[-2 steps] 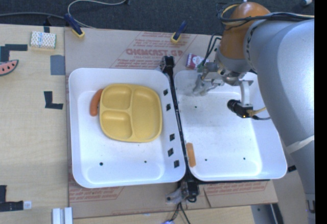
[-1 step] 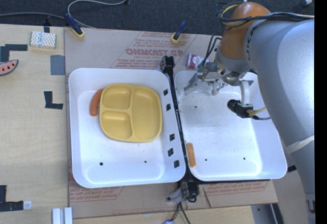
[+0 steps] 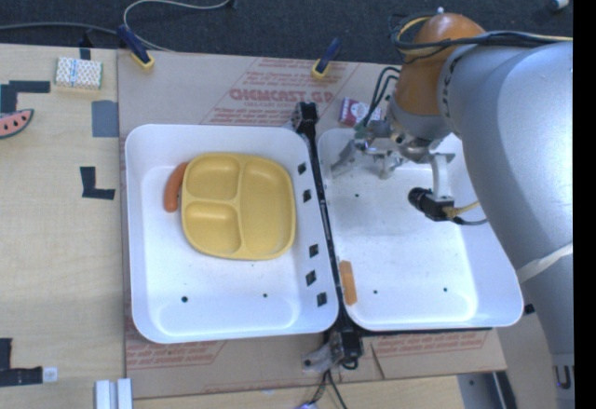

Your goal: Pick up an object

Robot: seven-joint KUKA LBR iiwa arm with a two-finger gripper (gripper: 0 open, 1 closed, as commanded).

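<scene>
A yellow divided plate (image 3: pixel 238 205) lies in the left bin (image 3: pixel 158 305). An orange sausage-shaped piece (image 3: pixel 171 188) rests against the plate's left rim. A small orange piece (image 3: pixel 347 281) lies at the left wall of the right bin (image 3: pixel 438 305), near its front. My gripper (image 3: pixel 371 152) hangs low over the back of the right bin, under the orange wrist band (image 3: pixel 424 72). It is well behind the small orange piece, and I see nothing in it.
A small red and white packet (image 3: pixel 351 109) lies on the cardboard just behind the right bin. The grey arm (image 3: pixel 512 128) covers the right bin's right side. Yellow clamps (image 3: pixel 326 58) and a cable (image 3: pixel 168 6) sit at the bench's back edge.
</scene>
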